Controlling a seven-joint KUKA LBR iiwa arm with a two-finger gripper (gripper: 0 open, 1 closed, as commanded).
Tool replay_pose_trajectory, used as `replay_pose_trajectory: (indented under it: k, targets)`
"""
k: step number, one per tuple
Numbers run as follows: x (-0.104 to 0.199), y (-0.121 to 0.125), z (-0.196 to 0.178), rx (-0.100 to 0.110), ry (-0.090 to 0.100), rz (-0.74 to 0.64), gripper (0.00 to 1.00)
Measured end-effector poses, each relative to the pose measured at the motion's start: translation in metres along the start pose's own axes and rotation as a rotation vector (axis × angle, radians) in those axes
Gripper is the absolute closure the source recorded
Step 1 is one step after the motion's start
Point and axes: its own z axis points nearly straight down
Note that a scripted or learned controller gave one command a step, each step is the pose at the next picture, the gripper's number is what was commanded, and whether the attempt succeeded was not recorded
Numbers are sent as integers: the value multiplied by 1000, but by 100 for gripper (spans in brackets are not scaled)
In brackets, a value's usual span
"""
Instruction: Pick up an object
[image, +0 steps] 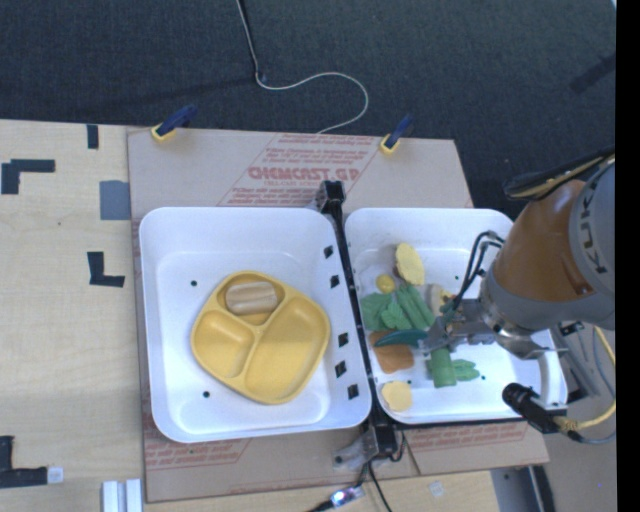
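The right bin (480, 225) holds a heap of toy food: a yellow piece (409, 263) at the back, green leafy pieces (397, 308) in the middle, an orange-brown piece (393, 357), a pale yellow round (397, 395) at the front and a green piece (449, 371). My gripper (435, 337) reaches in from the right, low over the heap, its tip between the green leafy pieces and the green piece at the front. The wrist hides the fingertips.
The left bin (170, 240) carries a yellow divided plate (270, 350) with a tan round piece (252, 296) in its rear compartment. A black divider (343, 290) runs between the bins. Cardboard lies under both, clamped at the back.
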Motion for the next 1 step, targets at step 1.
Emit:
replay_pose_trajectory:
  k: [1]
  targets:
    - [2,-1,-41,0,0,-2,100]
